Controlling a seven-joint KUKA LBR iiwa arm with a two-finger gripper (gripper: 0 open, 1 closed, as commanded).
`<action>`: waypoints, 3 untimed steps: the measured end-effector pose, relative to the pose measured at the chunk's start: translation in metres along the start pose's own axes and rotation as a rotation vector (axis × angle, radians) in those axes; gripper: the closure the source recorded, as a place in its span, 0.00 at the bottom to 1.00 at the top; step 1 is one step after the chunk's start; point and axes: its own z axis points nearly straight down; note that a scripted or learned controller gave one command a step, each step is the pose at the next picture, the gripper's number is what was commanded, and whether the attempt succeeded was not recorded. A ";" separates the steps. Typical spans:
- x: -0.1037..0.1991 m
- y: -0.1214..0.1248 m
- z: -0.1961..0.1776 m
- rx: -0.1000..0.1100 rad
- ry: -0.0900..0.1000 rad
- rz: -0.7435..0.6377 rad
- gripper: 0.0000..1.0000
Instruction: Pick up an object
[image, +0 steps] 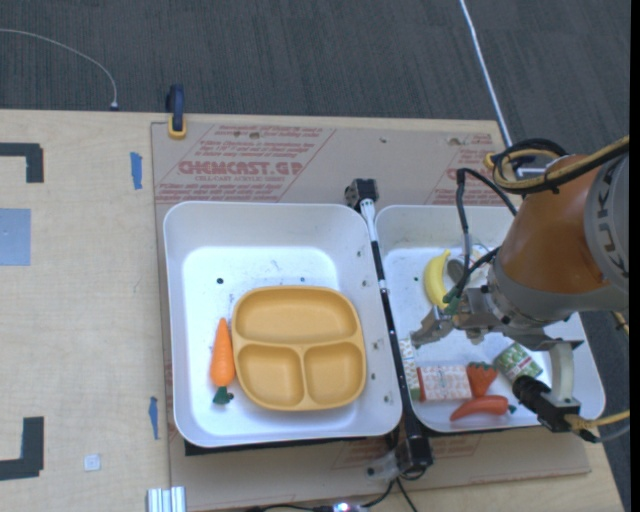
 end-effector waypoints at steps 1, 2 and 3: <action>-0.065 0.000 0.091 0.000 0.000 0.000 0.00; -0.059 0.000 0.094 -0.005 -0.007 0.007 0.00; -0.060 0.001 0.094 -0.007 -0.006 0.007 0.00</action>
